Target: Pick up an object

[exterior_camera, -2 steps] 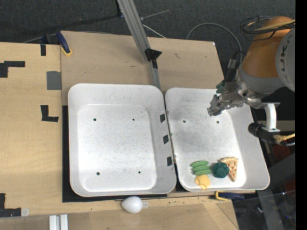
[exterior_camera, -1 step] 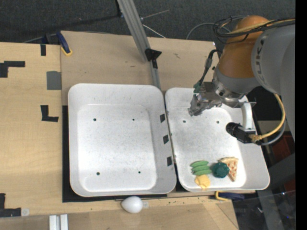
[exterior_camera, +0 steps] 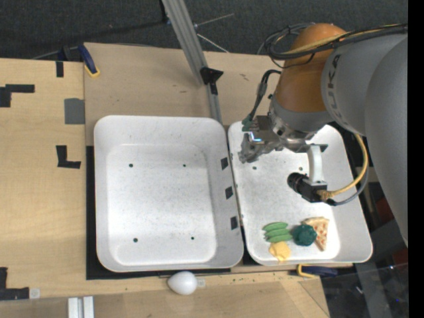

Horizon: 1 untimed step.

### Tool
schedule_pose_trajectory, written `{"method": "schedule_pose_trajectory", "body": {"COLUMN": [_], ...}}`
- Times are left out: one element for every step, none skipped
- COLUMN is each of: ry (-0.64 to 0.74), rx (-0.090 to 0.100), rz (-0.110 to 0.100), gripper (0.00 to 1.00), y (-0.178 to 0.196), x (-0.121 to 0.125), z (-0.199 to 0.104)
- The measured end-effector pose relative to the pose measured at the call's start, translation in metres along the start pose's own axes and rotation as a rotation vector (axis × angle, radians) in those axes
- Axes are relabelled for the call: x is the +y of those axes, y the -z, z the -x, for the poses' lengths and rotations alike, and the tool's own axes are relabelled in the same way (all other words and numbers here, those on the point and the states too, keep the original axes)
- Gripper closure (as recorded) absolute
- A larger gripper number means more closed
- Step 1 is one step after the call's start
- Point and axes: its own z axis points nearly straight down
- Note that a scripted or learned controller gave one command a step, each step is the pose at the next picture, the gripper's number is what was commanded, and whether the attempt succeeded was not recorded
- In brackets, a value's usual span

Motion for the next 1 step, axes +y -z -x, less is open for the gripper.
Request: {"method": "schedule_pose_trajectory", "body": {"ry": [0.002], "rx": [0.001], "rz": [0.001], "gripper": [1.0], "y": [-0.0023], "x": [0.016], "z": [-0.0576]}}
